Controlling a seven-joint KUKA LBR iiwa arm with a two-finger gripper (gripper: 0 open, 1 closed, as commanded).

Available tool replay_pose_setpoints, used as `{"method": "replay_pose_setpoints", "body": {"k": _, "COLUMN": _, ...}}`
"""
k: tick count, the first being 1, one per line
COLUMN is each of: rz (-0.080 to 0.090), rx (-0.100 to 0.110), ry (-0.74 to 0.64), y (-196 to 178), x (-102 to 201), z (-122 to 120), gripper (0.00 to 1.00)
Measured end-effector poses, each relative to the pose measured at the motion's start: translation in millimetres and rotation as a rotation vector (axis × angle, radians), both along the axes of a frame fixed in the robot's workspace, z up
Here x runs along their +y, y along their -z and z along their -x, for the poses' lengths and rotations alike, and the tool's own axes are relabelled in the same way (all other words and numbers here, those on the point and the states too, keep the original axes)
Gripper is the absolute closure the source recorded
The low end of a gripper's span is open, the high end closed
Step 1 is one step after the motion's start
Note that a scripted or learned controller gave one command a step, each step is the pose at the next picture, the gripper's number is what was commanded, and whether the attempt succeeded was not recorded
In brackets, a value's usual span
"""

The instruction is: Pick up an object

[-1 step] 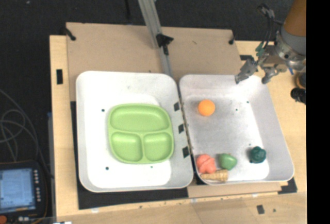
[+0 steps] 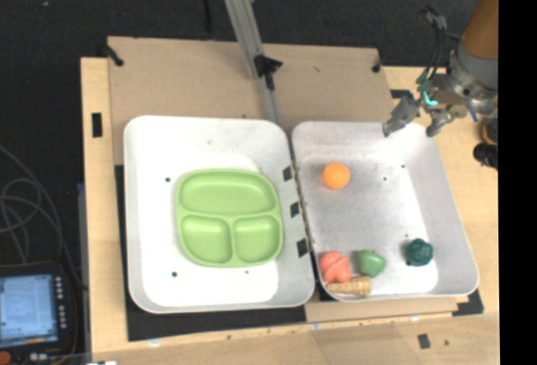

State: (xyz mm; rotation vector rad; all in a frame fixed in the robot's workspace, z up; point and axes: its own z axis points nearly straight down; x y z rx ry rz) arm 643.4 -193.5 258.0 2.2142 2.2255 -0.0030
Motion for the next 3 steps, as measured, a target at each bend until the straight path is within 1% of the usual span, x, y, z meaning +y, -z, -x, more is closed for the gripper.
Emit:
{"method": "replay_pose_setpoints", "body": {"k": 1, "rz": -0.001, "rx": 0.003, "ry": 0.005, "y": 42.8, "x": -5.6, "z": -0.4, "gripper": 0.00}}
{"method": "replay_pose_setpoints", "body": {"k": 2, "rz": -0.001, "rx": 0.003, "ry": 0.004, "y": 85.1, "x": -5.0, "z": -1.8, "gripper": 0.00}}
{"method": "replay_pose_setpoints", "body": {"k": 3, "rz": -0.001, "rx": 0.003, "ry": 0.005, "y": 129.1, "x": -2.8, "z": 4.3, "gripper": 0.00}}
